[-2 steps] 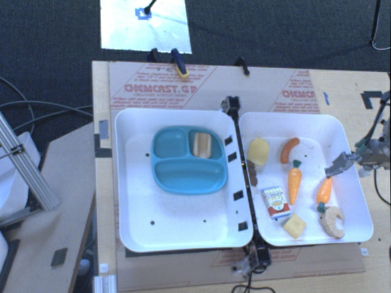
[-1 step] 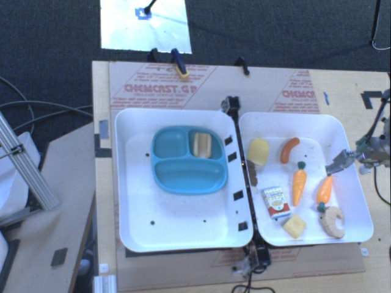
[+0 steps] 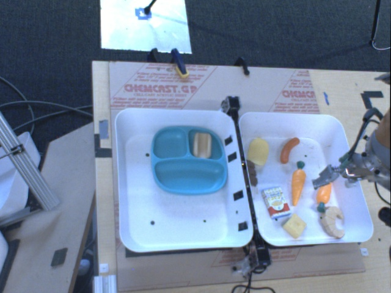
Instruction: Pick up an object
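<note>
The bench [image 3: 153, 81] carries two white bins. The left bin [image 3: 131, 182] holds a blue plate [image 3: 183, 176], well away from me. The right bin [image 3: 351, 157] is where I work, and it is crowded near its right wall. My fingers [image 3: 327, 177] hang there, just above a small orange piece [image 3: 324, 193]; I cannot tell whether they are open or closed, and nothing visibly sits between them.

That orange piece is my likeliest target. The carrot [image 3: 297, 185] lies just beside it towards the bin's middle, and a tan pastry [image 3: 333, 221] sits near it towards the front right corner. If I come down off-centre, I may nudge the piece into either neighbour, or close on nothing. It is small and rounded, so it could squirt out of a pinch.
</note>
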Robot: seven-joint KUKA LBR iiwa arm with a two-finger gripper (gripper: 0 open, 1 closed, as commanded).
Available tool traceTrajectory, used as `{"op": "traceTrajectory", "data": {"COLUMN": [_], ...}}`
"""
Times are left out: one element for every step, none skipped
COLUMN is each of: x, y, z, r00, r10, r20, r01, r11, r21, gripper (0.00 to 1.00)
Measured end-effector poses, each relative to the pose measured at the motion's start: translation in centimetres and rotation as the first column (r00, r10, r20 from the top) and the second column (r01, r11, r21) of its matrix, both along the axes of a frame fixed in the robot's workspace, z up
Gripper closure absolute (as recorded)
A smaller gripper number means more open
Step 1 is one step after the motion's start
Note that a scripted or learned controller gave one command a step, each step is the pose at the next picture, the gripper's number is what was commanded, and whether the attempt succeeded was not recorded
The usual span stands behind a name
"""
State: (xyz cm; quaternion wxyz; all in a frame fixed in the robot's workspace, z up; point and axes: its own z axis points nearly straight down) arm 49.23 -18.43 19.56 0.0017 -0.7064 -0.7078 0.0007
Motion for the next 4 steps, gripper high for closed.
{"op": "traceTrajectory", "data": {"x": [-0.1, 0.0, 0.1, -0.2], "y": [0.2, 0.2, 0.1, -0.1], "z": [-6.3, -11.3, -10.0, -5.6], "r00": [1.0, 1.0, 1.0, 1.0], "r10": [-0.001, -0.001, -0.001, 0.0], "r20": [-0.001, 0.003, 0.007, 0.008], "r01": [0.001, 0.001, 0.001, 0.0], "r11": [1.0, 1.0, 1.0, 1.0], "r21": [0.0, -0.001, -0.003, -0.003], "gripper": [0.0, 0.0, 1.0, 1.0]}}
